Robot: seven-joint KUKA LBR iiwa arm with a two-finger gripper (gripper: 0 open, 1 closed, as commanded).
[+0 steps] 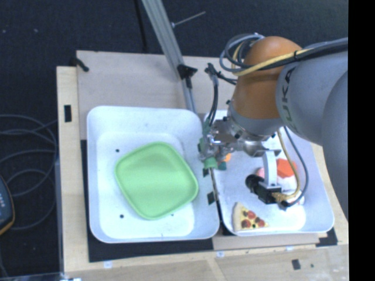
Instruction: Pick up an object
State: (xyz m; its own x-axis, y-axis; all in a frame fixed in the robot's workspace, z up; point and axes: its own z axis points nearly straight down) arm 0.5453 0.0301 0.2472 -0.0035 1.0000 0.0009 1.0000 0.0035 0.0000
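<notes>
While gripper (pixel 214 151) state unclear, pizza slice (pixel 248 218) lies flat: pale triangle, red toppings.

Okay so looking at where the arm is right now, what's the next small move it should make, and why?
Probably a short shift toward the right bin's front, then down. The pincer sits by the divider between the bins, with nothing visibly between its fingers. The yellow pizza-slice toy and the orange-and-white object lie in the right bin, the flat green square plate in the left bin.
</notes>
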